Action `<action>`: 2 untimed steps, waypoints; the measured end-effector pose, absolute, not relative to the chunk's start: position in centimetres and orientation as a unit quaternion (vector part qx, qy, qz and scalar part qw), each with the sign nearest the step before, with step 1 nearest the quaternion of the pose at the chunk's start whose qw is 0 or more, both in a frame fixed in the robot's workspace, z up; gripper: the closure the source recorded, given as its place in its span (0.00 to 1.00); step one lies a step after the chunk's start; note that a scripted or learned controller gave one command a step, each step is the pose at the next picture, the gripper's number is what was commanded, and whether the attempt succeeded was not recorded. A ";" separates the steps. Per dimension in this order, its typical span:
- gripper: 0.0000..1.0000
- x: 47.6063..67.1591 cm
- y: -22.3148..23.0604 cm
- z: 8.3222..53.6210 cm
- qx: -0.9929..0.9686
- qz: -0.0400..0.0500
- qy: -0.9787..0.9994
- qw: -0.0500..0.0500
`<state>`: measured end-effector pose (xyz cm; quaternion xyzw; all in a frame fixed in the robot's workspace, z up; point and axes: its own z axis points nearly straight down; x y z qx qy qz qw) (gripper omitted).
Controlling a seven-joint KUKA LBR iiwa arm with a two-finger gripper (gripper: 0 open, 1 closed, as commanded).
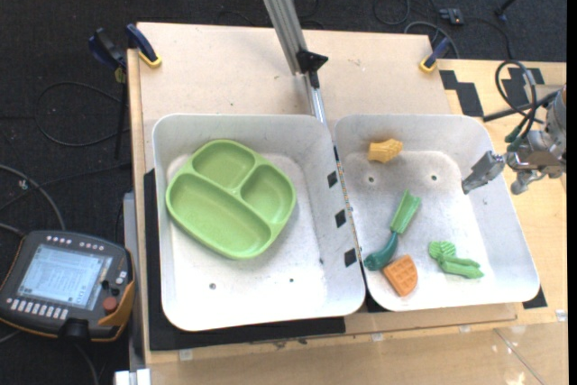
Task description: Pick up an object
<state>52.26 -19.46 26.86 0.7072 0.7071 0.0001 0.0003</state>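
Camera view, read from its left: a teach pendant (63, 284) lay on the dark floor beside the bench. The left bin (171, 135) held a green divided plate (231, 197) toward its near-left part, with bare white floor around it, most of it along the front and right side. The two bins met at a central ridge, where a metal pole (279, 0) slanted up and away.

The right bin (500, 248) carried four small things: a yellow toy piece (385, 151) near the back, a long green toy vegetable (397, 225) running from the middle toward the central ridge, an orange waffle-like piece (401, 275) touching its lower end, and a smaller green toy (453, 260) near the front right. Open floor lay between the yellow piece and the right wall.

At the right bin's right edge hung the gripper (505, 173), its fingers spread apart with nothing between them, well clear of every toy.
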 end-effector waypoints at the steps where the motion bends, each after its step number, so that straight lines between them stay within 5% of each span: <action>1: 0.00 52.3 -19.5 26.9 0.707 0.000 0.707 0.000; 2: 1.00 52.3 -19.5 27.9 0.707 0.000 0.708 0.001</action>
